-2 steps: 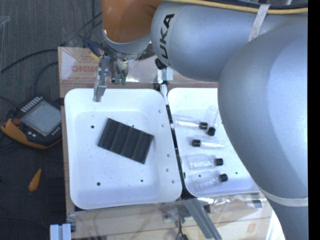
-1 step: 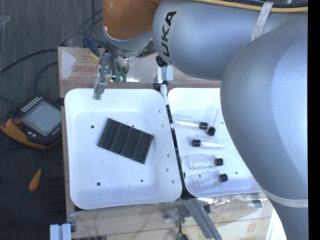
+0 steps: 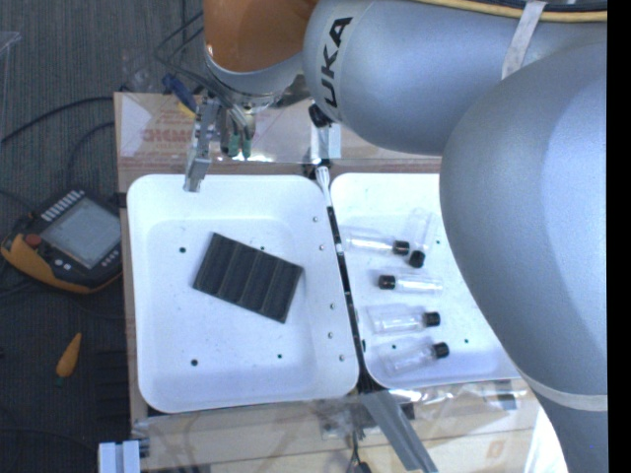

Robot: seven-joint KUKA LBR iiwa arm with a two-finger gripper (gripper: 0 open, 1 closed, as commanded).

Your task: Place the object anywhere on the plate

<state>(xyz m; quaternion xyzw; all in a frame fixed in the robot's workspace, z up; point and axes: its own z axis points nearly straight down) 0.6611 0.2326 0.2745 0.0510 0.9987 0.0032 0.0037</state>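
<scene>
The arm point(image 3: 444, 87) carried the letters "UKA" in black on its smooth grey casing, the visible part of a longer marking. An orange band point(image 3: 246, 18) sat directly above the wrist. The jaws point(image 3: 212, 156) hung over the far rim of the left bin point(image 3: 148, 363); one grey metal finger point(image 3: 197, 170) was distinguishable, and whether the jaws were spread or pressed together could not be told. Nothing was visible between them. The plate point(image 3: 246, 277), a flat dark rectangular slab with parallel ridges, lay below and slightly right of the jaws on the left bin's floor, well apart from them. Further right of the jaws, the right bin point(image 3: 473, 368) held several clear cylindrical vials point(image 3: 404, 318) with black caps, lying on their sides. A handheld pendant point(image 3: 69, 239) with a grey screen rested on the floor left of the jaws.
</scene>
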